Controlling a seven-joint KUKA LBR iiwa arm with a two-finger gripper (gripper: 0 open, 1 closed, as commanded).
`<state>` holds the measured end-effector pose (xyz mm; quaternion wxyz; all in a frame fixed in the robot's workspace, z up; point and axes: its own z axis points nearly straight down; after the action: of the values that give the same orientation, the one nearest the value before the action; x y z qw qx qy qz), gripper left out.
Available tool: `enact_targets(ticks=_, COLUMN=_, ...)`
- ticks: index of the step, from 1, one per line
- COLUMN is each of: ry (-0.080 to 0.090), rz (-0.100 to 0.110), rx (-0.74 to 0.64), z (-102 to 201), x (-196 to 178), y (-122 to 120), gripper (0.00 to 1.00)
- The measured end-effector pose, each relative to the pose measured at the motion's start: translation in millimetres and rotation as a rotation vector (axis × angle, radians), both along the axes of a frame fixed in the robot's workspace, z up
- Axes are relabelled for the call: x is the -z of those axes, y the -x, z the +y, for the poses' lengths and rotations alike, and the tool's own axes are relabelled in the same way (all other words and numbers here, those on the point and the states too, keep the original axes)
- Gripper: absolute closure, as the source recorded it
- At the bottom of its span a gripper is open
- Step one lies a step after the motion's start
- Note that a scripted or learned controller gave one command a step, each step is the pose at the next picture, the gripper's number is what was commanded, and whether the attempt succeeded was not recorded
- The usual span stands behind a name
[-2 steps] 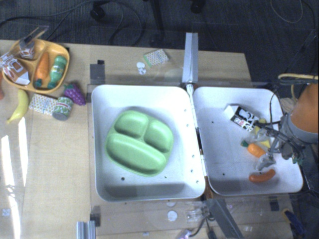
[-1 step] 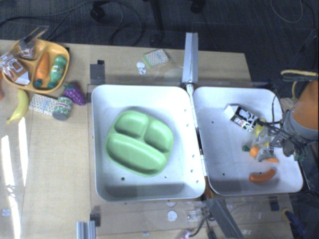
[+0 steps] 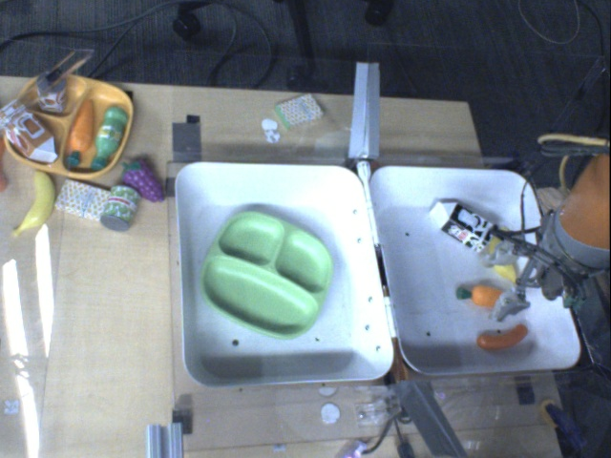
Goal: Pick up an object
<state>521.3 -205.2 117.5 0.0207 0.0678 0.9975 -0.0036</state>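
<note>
A: How much open room is the right bin (image 3: 410, 256) offering?
B: Its left half is lying bare white, from the divider rail out to about the middle. Everything is crowding toward the right rim, where the arm (image 3: 584, 219) is reaching in over the edge.

A: And the gripper (image 3: 520, 289)?
B: It is hanging low over the bin's right side, just beside the carrot (image 3: 485, 296) and above the sausage (image 3: 502, 338). Its metal parts are blurring together there, so I cannot tell whether it is released or clenched. Nothing is showing as gripped.

A: What are the pieces looking like?
B: The carrot is a small orange stub with a green tip, lying near the right rim. The sausage is a reddish curved piece sitting close to the bin's front right corner. A white carton (image 3: 462, 224) with black print is lying tilted toward the back, and a small yellow piece (image 3: 503, 272) is peeking out just beside the gripper.

A: And the left bin (image 3: 191, 284)?
B: A green tray (image 3: 268, 272) with three compartments is sitting in its middle, leaving a bare margin along all four rims
</note>
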Motion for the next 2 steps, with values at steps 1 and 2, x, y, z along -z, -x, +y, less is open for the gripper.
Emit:
enact_targets(ticks=1, ry=0.002, rz=-0.009, rx=0.001, z=0.3, x=-12.1, y=-3.1, gripper=1.00)
enact_targets(ticks=2, ry=0.002, rz=-0.009, rx=0.001, z=0.5, x=-12.1, y=-3.0, gripper=0.00)
